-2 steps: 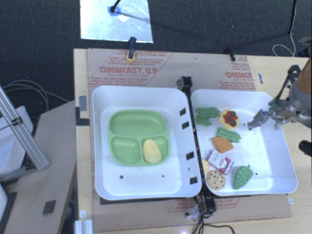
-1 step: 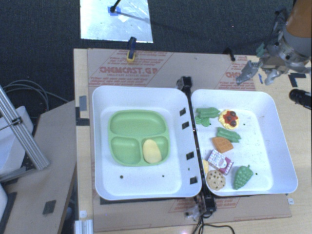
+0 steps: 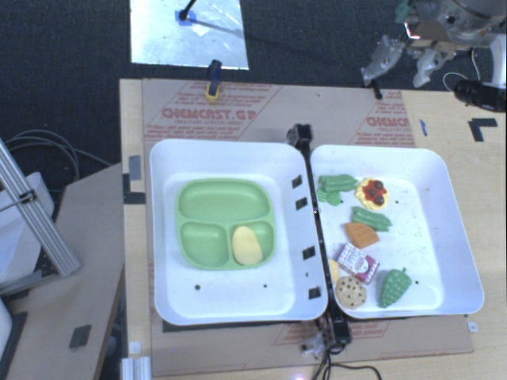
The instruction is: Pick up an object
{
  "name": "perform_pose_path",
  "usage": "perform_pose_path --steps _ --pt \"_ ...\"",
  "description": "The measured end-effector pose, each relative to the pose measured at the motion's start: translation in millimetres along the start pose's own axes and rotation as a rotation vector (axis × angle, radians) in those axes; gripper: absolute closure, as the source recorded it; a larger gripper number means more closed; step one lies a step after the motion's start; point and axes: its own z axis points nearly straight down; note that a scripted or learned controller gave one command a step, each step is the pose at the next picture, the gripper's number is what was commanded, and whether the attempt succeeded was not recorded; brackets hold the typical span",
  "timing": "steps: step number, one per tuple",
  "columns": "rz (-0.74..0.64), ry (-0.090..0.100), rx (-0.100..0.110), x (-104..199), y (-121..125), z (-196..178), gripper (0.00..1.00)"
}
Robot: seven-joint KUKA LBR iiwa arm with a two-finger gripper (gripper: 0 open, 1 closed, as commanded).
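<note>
My gripper [image 3: 400,63] hangs high at the top right, beyond the far edge of the right bin [image 3: 444,172]. Its two fingers are spread and open, with nothing between them. Well below it, several toy foods lie in the right bin: a green leafy piece [image 3: 337,187], a yellow and red pizza piece [image 3: 372,192], a green pea pod [image 3: 371,218], an orange wedge [image 3: 361,234], a pink and white packet [image 3: 358,262], a cookie [image 3: 350,291] and a green bunch of grapes [image 3: 394,286].
The left bin [image 3: 170,291] holds a green divided tray [image 3: 223,204] with a yellow oval piece [image 3: 247,245] in its near right compartment. A black divider [image 3: 310,212] runs between the bins. A shiny sheet [image 3: 188,22] lies beyond the bench.
</note>
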Motion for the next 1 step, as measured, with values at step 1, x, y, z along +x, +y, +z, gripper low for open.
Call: perform_pose_path --steps 1 --pt "0.002 0.001 0.009 87.7 -0.4 -46.5 0.00"
